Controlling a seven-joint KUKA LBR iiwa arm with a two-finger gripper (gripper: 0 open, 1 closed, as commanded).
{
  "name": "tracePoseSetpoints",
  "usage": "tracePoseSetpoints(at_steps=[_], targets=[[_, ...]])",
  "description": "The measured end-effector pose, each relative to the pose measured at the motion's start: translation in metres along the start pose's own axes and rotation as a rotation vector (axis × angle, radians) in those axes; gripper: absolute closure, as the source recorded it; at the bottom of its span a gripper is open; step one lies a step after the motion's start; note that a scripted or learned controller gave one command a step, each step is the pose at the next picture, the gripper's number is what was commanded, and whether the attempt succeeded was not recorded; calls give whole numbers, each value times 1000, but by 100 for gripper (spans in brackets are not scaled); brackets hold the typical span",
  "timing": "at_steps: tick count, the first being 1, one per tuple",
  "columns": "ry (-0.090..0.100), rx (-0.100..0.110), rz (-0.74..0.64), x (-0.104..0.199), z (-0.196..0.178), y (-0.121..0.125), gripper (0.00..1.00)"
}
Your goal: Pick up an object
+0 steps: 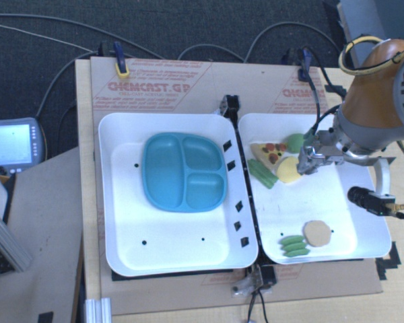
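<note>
Camera view puts your gripper (308,159) just right of the yellow lemon (289,170), nearly touching; whether it is spread or closed, you cannot tell.

The grey arm, orange-banded above the wrist, reaches in from the right, pincer (306,159) lowered.

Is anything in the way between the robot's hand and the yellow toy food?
Nothing visible is. The gripper hangs right beside the yellow piece in the right bin, its right edge, with no other toy between them. The pizza slice lies on the far side.
</note>
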State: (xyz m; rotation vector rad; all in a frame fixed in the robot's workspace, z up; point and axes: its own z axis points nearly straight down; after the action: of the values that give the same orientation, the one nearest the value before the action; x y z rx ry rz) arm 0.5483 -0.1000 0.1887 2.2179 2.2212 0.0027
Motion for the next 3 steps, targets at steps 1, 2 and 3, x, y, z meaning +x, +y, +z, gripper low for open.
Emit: tracePoseSetpoints(at_steps=[1,2,3], targets=[[0,-1,0,0,-24,1,100],[3,6,-2,58,-20,2,100],[2,1,-3,110,-31,15,100]])
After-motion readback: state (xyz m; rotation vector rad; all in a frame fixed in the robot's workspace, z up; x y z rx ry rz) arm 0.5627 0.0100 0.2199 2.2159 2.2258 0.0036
